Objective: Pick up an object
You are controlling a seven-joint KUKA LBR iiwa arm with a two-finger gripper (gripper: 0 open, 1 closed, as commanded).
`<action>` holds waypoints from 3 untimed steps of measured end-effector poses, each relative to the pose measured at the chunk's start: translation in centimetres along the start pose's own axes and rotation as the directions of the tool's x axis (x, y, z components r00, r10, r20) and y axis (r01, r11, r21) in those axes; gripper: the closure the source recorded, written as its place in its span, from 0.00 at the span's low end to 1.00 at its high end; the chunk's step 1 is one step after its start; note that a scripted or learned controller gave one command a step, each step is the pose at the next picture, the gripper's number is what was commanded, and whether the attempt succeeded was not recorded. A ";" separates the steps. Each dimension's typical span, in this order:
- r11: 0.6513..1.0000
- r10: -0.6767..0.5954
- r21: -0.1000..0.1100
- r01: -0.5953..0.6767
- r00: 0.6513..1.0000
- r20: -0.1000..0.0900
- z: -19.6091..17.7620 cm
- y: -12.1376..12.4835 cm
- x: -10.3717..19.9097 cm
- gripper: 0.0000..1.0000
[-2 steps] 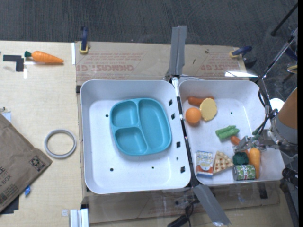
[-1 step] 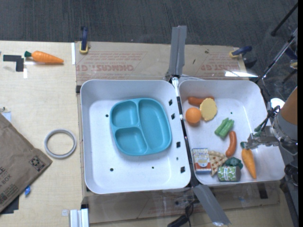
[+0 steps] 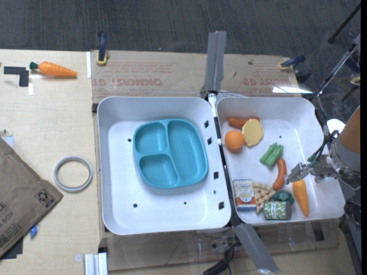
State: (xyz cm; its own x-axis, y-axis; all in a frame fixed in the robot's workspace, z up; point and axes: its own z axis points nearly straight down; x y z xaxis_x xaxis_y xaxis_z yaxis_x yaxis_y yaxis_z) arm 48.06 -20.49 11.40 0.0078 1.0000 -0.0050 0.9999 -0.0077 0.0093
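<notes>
Two shallow white bins are seen side by side on the counter (image 3: pixel 51 113). The left bin (image 3: pixel 114 171) holds a teal divided plate (image 3: pixel 170 152), lying flat near its middle. The right bin (image 3: pixel 298 125) holds a scatter of toy food.

The end effector (image 3: pixel 303 172) is seen at the 3 o'clock edge of the right bin, reaching in low over its floor. Its fingers (image 3: pixel 296 171) appear slightly spread, with nothing visible between them.

An orange carrot (image 3: pixel 301 196) lies just at 6 o'clock of the fingertips, its thick end close to them; contact cannot be judged. A red sausage (image 3: pixel 279 174) lies just at 9 o'clock of the end effector. A green pepper piece (image 3: pixel 271 154) lies toward 10 o'clock of it. An orange ball (image 3: pixel 233 140) and a yellow slice (image 3: pixel 252 132) sit well apart toward 10 o'clock, near the bin's 11 o'clock corner. A small carton (image 3: pixel 244 193), a waffle piece (image 3: pixel 263 195) and a green packet (image 3: pixel 277 209) are clustered along the 6 o'clock wall.

On the counter at 9 o'clock of the bins, a tape ring (image 3: pixel 73 173) and a second carrot (image 3: pixel 53 69) are seen.
</notes>
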 end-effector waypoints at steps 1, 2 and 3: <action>0.999 -0.037 0.012 0.037 0.999 -0.007 2.3 -0.4 1.7 0.00; 0.999 -0.035 0.012 0.035 0.999 -0.006 1.4 -0.4 1.6 1.00; 0.999 -0.052 0.010 0.052 0.999 -0.005 -5.4 1.8 6.2 1.00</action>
State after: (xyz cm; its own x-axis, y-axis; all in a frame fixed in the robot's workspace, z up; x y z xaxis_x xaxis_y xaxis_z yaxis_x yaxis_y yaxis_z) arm 49.81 -14.25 16.84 -0.0438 0.9990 -0.0004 0.9990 0.0438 -0.0009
